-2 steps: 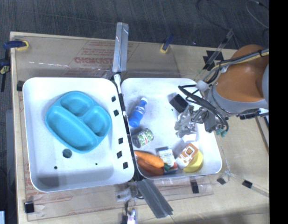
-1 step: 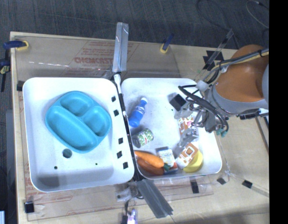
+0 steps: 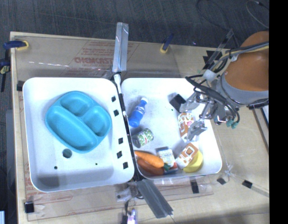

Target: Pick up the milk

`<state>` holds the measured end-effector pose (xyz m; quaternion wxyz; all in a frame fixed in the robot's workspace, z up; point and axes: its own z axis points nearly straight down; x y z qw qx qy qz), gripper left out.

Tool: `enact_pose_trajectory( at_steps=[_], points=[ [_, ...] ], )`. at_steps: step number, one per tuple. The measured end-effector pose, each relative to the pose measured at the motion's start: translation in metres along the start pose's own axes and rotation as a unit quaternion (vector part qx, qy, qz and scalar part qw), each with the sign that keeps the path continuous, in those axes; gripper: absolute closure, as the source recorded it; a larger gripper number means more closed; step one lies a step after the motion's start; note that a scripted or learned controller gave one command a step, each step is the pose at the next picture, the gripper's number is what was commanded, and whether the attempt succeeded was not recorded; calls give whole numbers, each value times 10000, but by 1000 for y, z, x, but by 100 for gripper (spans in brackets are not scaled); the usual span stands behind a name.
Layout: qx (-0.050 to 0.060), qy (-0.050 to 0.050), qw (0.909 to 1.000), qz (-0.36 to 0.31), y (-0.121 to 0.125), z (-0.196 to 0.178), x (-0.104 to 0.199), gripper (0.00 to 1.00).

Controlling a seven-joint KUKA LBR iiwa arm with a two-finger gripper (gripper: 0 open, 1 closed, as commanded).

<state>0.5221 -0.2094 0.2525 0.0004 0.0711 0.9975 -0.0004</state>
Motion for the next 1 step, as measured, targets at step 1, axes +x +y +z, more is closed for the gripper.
enact_pose_trajectory(
  at_steps=[1],
  points=[
    [0, -5, 9993, -376, 2, 5, -18, 0]
  ],
)
